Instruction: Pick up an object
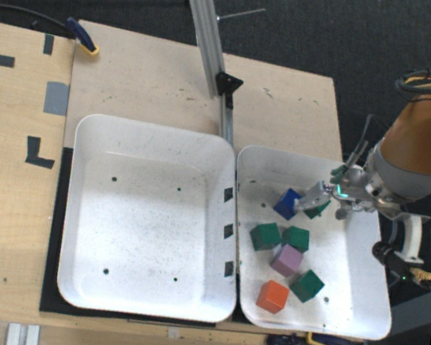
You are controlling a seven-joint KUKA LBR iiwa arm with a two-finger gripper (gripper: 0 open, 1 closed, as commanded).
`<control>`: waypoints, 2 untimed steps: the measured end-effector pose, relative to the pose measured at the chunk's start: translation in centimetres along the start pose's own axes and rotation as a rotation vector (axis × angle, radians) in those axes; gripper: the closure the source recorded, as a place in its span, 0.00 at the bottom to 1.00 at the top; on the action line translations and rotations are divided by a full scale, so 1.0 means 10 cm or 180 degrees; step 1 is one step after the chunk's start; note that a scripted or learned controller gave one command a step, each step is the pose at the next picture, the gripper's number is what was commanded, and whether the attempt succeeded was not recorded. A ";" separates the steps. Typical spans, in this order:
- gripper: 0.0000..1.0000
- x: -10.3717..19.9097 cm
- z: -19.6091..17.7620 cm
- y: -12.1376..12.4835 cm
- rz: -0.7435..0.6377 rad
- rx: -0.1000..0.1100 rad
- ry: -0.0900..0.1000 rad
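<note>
In the right bin (pixel 357 304) lie several small blocks: a blue one (pixel 287 202), green ones (pixel 265 236) (pixel 297 239) (pixel 308 285), a purple one (pixel 287 260) and an orange one (pixel 273 296). My gripper (pixel 316 204) hangs low over the bin's upper part, just right of the blue block and close to touching it. Its dark fingers point down and left. Nothing shows between them.
The left bin (pixel 81 185) sits beside the right one on the wooden bench. A slanted metal rail (pixel 211 35) runs from the top down to the gap between the bins. A blue-and-yellow clamp (pixel 83 35) lies at the bench's far left.
</note>
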State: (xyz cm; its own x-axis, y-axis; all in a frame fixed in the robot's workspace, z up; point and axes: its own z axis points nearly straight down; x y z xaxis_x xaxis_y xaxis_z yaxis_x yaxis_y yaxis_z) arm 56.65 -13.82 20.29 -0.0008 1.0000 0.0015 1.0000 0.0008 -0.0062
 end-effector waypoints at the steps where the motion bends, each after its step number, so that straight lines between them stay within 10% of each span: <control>1: 0.00 0.00 -0.02 0.01 -0.0006 -0.0015 -0.0005; 2: 0.00 -0.03 0.47 -0.08 0.0000 0.0002 -0.0004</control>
State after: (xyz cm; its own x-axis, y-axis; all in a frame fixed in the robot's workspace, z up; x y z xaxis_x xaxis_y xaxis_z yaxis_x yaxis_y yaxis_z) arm 55.78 -14.12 15.64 -0.0009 1.0000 0.0002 1.0000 0.0009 -0.0069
